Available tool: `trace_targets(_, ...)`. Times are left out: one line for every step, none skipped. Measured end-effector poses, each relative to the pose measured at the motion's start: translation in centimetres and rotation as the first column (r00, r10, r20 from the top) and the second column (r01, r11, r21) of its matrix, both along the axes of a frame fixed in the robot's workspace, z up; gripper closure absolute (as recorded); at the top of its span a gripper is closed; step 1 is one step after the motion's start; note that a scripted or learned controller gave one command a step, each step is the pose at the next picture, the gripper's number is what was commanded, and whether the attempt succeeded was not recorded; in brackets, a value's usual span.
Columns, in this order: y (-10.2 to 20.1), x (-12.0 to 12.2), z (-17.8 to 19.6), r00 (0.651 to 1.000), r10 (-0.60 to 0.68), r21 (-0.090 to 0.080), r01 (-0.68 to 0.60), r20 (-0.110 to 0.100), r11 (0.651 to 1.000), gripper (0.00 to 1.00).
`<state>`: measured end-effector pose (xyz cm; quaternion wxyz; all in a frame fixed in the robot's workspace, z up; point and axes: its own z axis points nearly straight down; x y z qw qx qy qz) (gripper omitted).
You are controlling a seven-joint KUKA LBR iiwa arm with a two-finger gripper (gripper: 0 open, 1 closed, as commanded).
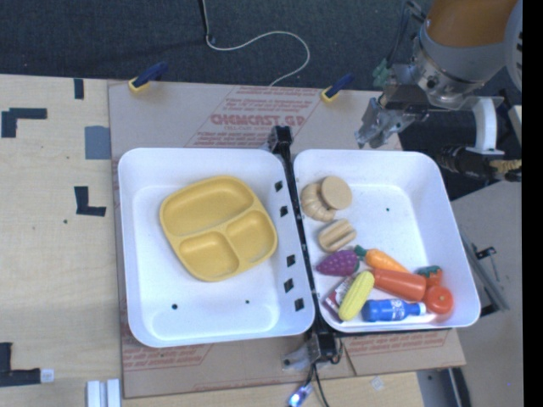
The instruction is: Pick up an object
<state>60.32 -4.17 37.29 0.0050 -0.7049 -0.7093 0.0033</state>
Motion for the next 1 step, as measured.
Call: trace_targets(3.47,-4.76,-4.90,1.000,-0.003,-0.001,0.003,0.002,1.000,1.00)
